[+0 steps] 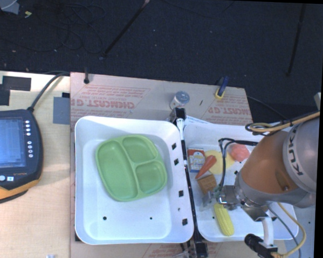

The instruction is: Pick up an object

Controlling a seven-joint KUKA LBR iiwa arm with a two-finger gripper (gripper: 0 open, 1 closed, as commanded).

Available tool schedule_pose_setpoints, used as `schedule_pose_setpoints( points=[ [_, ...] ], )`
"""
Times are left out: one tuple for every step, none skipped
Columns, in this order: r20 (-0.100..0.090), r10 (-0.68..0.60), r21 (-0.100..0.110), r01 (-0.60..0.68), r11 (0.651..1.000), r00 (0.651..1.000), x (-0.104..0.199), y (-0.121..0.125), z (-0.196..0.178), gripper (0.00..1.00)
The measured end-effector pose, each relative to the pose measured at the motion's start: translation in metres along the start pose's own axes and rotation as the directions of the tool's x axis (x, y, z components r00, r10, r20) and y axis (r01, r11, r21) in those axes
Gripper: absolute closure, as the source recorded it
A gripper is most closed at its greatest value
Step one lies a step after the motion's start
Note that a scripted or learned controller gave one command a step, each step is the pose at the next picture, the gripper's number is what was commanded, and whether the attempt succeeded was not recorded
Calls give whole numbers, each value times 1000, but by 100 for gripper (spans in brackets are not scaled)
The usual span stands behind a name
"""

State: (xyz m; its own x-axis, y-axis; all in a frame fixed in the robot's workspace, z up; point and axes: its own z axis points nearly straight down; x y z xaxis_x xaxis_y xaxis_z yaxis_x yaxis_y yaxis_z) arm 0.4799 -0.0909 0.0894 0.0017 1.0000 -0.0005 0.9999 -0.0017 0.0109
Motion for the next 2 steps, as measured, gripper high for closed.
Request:
schedule_pose_setpoints(
  points=[
    [-11, -2, 8, 2, 1000, 1000, 3, 1, -9, 100],
    [-2, -9, 5, 9, 1000, 1000, 58, 62, -100, 100]
  ],
)
